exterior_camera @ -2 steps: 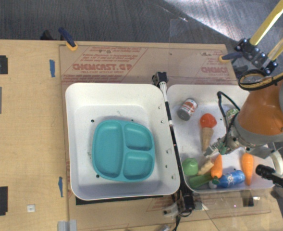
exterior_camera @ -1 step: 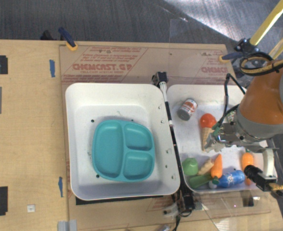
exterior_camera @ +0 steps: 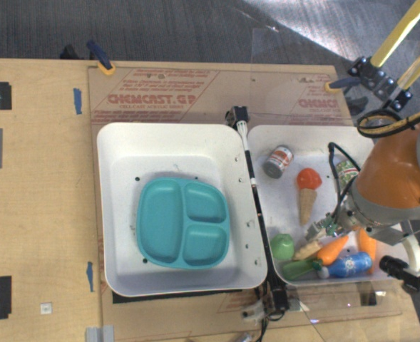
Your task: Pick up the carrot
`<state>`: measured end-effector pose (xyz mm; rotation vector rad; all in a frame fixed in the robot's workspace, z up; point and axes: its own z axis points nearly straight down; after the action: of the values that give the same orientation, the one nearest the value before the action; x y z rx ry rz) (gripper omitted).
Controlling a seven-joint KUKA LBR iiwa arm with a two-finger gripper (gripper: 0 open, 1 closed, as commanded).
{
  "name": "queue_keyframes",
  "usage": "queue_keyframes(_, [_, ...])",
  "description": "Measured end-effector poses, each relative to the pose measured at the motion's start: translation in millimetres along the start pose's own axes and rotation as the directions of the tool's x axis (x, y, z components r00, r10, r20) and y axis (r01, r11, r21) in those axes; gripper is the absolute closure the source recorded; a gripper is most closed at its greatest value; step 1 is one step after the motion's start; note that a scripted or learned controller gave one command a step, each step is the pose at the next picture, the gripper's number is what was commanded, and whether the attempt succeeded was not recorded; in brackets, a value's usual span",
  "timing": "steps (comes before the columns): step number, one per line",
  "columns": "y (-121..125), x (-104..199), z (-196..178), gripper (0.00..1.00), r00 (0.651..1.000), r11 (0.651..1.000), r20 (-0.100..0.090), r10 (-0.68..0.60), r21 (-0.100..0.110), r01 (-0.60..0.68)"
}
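Hovering low over the near end of the right bin (exterior_camera: 302,132), gripper (exterior_camera: 329,226) just at 12 o'clock of the carrot (exterior_camera: 334,249); grip state hidden under the wrist, so impossible to tell whether released or clenched, and nothing visibly held. Carrot lying slanted, toward 6 o'clock in that bin, packed in a cluster: blue bottle (exterior_camera: 349,266) touching at 5 o'clock, green piece (exterior_camera: 297,268) at 8 o'clock, green ball (exterior_camera: 282,246) at 9 o'clock, a pale stub (exterior_camera: 307,249) beside it, a second orange piece (exterior_camera: 367,242) at 3 o'clock. Judged step: the final descent onto the carrot. Best done by squaring the jaws across the orange body's short axis, centring on its middle rather than its tip, and dropping straight down so as not to nudge the bottle or wedge a pad onto the pale stub. Then closing firmly and lifting vertically before any sideways travel. Tight quarters at 6 o'clock, with the bin's front wall close behind the bottle; little slack at 3 o'clock as well. More open floor toward 12 o'clock, between the cluster and the ice-cream cone (exterior_camera: 307,191), with the can (exterior_camera: 277,160) farther off at 11 o'clock. Left bin (exterior_camera: 110,191), carrying 1 teal divided plate (exterior_camera: 183,221), well apart at 9 o'clock and of no concern for this lift.
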<state>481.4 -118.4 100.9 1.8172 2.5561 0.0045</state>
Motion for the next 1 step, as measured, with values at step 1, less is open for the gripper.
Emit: queue_keyframes(1, [2.8, 4.9, 9.7, 1.00, 0.900, 0.900, -0.002, 0.436, -0.003, -0.436])
